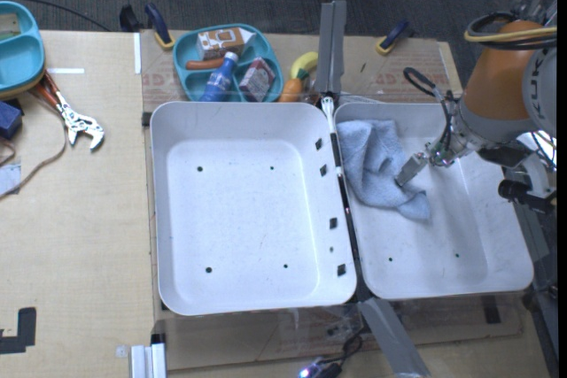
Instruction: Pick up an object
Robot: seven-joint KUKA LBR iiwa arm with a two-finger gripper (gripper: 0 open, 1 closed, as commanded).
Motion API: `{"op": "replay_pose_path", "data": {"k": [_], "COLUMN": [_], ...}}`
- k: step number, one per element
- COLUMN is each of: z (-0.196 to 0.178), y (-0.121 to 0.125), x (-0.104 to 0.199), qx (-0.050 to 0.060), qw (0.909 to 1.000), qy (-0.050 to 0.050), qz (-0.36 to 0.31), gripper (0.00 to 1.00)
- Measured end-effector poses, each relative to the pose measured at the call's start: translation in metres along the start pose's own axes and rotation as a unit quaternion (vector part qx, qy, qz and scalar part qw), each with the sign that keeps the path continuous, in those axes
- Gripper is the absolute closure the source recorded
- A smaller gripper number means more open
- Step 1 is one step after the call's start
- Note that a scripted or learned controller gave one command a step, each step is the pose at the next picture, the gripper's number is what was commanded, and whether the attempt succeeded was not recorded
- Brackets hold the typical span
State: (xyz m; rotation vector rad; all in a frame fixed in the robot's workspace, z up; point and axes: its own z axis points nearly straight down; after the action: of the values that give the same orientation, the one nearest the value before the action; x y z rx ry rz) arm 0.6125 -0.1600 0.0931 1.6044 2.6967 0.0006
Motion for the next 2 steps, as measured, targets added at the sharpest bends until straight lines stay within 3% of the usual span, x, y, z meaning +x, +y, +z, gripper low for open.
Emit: {"op": "replay_pose_path", "data": {"k": [1, 2], "z": [-0.104, -0.050], "y": [-0.003, -0.037], "x": [-0.036, 0.068], "qx": [0.001, 0.002], "qw": [0.9900, 0.9990], "qy": [0.000, 0.002], "qz": [0.141, 0.044], "gripper": [0.00, 0.00]}}
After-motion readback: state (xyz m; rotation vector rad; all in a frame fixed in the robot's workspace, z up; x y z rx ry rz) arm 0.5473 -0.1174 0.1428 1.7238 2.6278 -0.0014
